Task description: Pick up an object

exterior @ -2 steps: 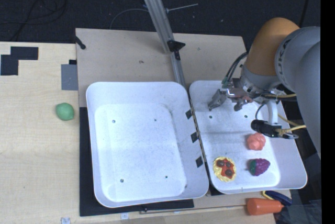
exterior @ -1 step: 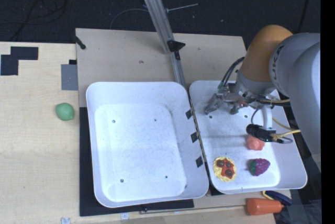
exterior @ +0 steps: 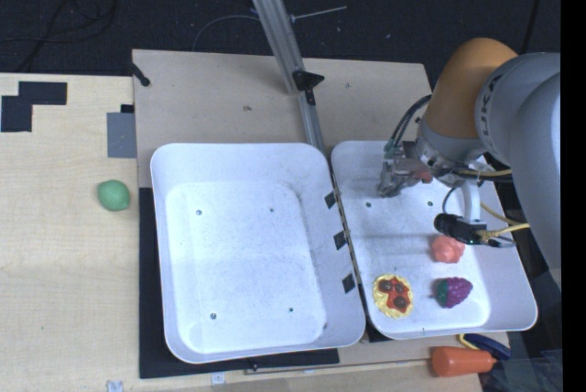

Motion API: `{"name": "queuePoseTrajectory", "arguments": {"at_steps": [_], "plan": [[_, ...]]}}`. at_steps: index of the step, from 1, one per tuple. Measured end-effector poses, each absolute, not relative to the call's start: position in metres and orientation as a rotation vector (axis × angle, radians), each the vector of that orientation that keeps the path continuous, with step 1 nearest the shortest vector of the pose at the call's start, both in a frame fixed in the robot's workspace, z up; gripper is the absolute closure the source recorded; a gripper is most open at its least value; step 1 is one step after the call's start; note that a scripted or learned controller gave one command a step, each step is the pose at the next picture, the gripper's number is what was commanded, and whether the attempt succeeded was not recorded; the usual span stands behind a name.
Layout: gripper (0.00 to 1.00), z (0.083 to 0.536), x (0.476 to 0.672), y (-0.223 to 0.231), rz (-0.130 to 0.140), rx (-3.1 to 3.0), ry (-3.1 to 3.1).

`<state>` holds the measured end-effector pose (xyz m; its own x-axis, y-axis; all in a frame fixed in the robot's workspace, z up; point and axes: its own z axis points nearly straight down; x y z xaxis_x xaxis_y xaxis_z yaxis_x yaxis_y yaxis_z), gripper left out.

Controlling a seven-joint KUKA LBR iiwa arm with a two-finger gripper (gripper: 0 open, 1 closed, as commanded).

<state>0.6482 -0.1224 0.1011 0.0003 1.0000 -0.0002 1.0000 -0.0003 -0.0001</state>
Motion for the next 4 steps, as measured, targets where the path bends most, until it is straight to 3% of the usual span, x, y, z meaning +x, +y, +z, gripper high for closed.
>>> {"name": "queuePoseTrajectory", "arguments": {"at_steps": [2, 3, 4], "plan": [[1.00, 0.224, 0.653, -0.120, 0.004, 2.219, 2.219], [1.00, 0.255, 0.653, -0.121, 0.002, 2.221, 2.219], [1.00, 0.244, 0.658, -0.075, 0.000, 2.219, 2.225]]}}
